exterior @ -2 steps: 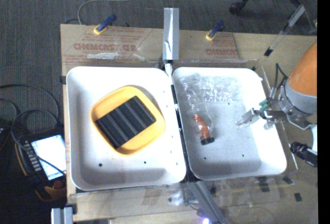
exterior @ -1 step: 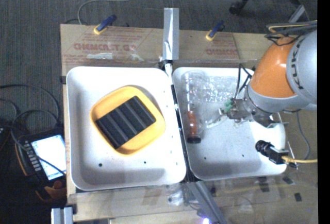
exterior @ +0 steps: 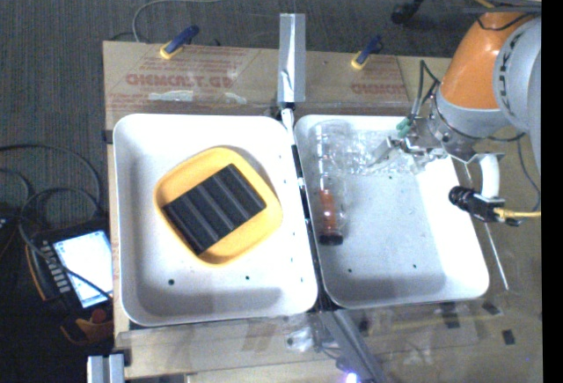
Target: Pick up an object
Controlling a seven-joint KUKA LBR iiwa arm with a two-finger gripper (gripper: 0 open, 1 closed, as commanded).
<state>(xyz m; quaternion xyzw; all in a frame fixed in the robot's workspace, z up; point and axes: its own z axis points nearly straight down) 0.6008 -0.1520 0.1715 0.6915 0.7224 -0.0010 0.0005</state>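
Bottle (exterior: 328, 212): lies by right bin's (exterior: 457, 280) left wall, well apart from end effector (exterior: 412, 136)
End effector state: cannot tell
Writing: unreadable

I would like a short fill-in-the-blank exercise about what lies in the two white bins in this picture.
1. The yellow object with the black ribbed panel lies in the ____ bin.
2. The small brown bottle lies in the ____ bin, close to the divider.
3. The clear crumpled plastic sits near the ____ edge of the right bin.
4. The arm's band above the wrist is ____ in colour.

Missing words: left; right; far; orange
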